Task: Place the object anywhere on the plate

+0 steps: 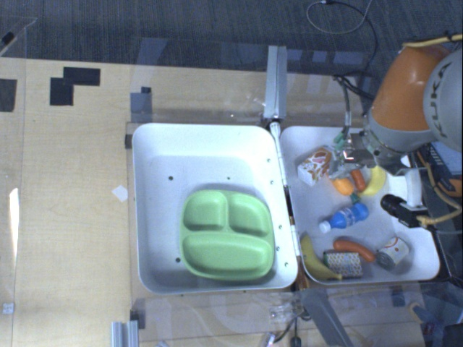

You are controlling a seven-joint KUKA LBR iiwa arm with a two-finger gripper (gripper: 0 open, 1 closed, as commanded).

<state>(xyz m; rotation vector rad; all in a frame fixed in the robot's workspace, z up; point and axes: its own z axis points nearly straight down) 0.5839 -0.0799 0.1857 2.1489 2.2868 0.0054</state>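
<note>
white bins: two, the left bin [145, 194] and the right bin [427, 266];
green plates: one [227, 233], with three compartments;
bananas: two, one [315, 260] at the near edge, one [375, 181] by the arm;
blue bottles: one [346, 217];
carrots: one [354, 248];
snack packets: one [315, 166]

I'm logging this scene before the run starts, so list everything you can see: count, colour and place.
plate: 1, green, three compartments, in left bin
left bin: 1, white, centre of bench
right bin: 1, white, beside left bin
bottle: 1, blue with white cap, mid right bin
bananas: 2, yellow, one at front left of right bin, one near gripper
carrot: 1, orange, front of right bin
packet: 1, white and red, back left of right bin
can: 1, grey and white, front right of right bin
arm: 1, grey and orange, over right bin
gripper: 1, low at back of right bin
</note>
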